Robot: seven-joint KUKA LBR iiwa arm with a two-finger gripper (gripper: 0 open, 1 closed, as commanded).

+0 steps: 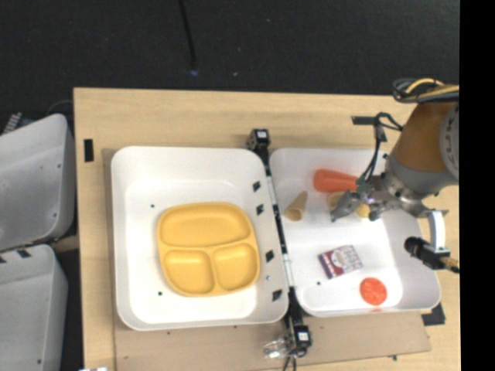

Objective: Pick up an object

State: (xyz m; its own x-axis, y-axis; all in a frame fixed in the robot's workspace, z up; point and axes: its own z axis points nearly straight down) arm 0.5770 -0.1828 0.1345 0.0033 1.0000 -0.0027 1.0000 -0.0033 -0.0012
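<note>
A: What is lying nearest in the right bin (pixel 418 304)?

B: A red disc (pixel 373 291), then a small packet (pixel 341 261). Further back, a tan cone (pixel 296 205) and an orange carrot (pixel 334 180).

A: And the gripper (pixel 349 205)?

B: It is hovering low just beside the carrot, nothing visibly between its fingers; whether they are parted, I cannot tell. I judge it is lining up a grasp, with descending squarely over the carrot coming next.

A: The left bin (pixel 124 230)?

B: Holding a yellow tray (pixel 207 247).
</note>
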